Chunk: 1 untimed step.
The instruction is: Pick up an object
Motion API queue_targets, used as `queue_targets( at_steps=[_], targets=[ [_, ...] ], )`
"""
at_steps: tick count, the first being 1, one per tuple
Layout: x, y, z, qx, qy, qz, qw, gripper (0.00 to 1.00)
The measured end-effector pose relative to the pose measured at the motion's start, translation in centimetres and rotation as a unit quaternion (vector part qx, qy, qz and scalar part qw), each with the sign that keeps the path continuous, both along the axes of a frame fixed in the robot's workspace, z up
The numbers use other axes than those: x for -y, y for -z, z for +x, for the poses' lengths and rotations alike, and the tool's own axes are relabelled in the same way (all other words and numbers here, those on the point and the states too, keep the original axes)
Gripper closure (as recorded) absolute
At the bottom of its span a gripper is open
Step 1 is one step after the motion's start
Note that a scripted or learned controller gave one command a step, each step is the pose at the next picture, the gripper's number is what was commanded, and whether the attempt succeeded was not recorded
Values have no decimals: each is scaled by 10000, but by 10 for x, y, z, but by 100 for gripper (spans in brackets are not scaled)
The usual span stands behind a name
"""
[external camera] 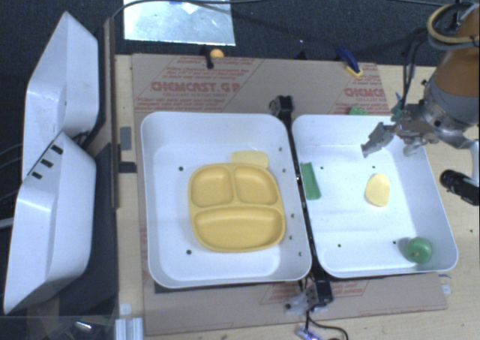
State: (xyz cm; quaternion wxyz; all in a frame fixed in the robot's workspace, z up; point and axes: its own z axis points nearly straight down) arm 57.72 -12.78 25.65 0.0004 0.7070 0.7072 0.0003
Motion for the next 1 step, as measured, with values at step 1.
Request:
queue_targets(
  at_steps=[1],
  targets=[
    [74, 105, 3, -45, 26, 3, 10000, 0]
  ],
)
